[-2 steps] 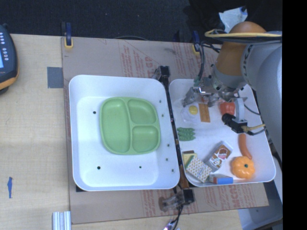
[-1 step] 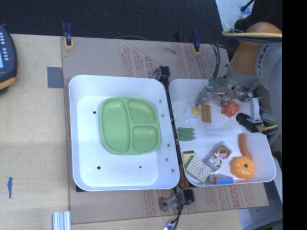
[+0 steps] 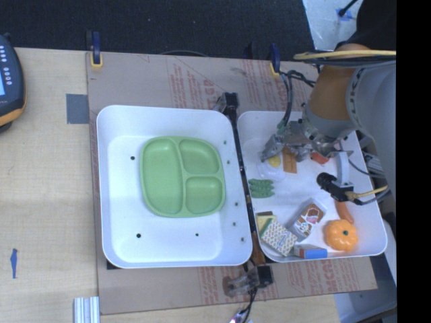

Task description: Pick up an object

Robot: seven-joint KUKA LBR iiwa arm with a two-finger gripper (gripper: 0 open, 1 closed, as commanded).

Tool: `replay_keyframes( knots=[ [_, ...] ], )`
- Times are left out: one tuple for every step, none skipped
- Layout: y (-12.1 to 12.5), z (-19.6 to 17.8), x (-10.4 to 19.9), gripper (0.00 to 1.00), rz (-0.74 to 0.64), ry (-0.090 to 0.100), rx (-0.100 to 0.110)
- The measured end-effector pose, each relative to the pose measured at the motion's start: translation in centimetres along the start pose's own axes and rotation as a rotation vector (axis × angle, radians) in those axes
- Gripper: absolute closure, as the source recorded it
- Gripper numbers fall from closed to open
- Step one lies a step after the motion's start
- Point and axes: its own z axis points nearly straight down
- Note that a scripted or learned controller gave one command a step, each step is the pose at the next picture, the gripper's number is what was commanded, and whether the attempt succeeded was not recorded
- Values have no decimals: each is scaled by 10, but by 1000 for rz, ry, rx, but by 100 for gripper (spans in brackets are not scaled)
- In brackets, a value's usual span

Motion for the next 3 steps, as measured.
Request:
replay_keyframes(
  knots=[
    [31, -1, -1, 0, 1, -1, -8],
    [30, -1, -46, 0, 4, -2, -7],
    [30, -12, -46, 100, 0, -2, -6]
  ],
)
